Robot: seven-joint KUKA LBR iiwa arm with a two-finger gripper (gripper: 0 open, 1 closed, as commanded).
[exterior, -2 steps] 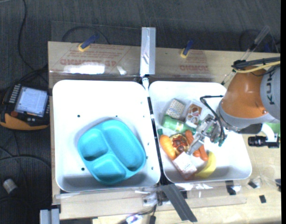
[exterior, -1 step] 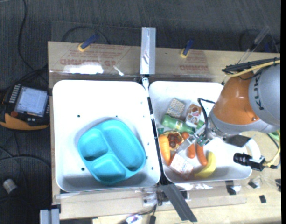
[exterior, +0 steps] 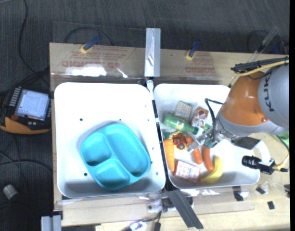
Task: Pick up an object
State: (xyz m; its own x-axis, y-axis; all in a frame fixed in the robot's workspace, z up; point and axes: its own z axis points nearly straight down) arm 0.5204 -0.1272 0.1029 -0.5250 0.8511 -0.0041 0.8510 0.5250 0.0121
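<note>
**Arm reaches into crowded right bin**

A grey arm [exterior: 277, 97] with an orange band [exterior: 243, 105] leans in from 3 o'clock over the right bin [exterior: 234, 179], one of two white bins set side by side on a wooden desk [exterior: 104, 57]. Its tool [exterior: 208, 139] hangs low at the bin's centre, among a heap of small goods; whether it grips anything cannot be told, as the wrist hides its tip.

The heap lies in the left half of that bin. A green bottle [exterior: 180, 123] rests on its side at 10 o'clock from the tool, with a grey mesh block [exterior: 183, 109] just beyond it at 11 o'clock and a small red-and-white packet [exterior: 201, 115] at 12 o'clock. A cluster of red and orange pieces [exterior: 180, 140] lies at 9 o'clock, beside a long carrot [exterior: 169, 155] that runs along the bin's left wall. Two smaller carrots [exterior: 203, 156] lie at 6 o'clock, touching a banana [exterior: 213, 170] that curves along the lower side. A white-and-red box [exterior: 186, 170] sits flat at 7 o'clock from the tool, between the long carrot and the banana.

The left bin [exterior: 70, 105] holds a blue tray [exterior: 116, 155] with three compartments, tilted slightly and lying toward the bin's lower half.

On the carpet [exterior: 22, 32] at 9 o'clock from the desk lies a handheld unit [exterior: 27, 107] with a lit screen. Two clamps [exterior: 89, 44] pin a clear sheet at the desk's far edge.
</note>
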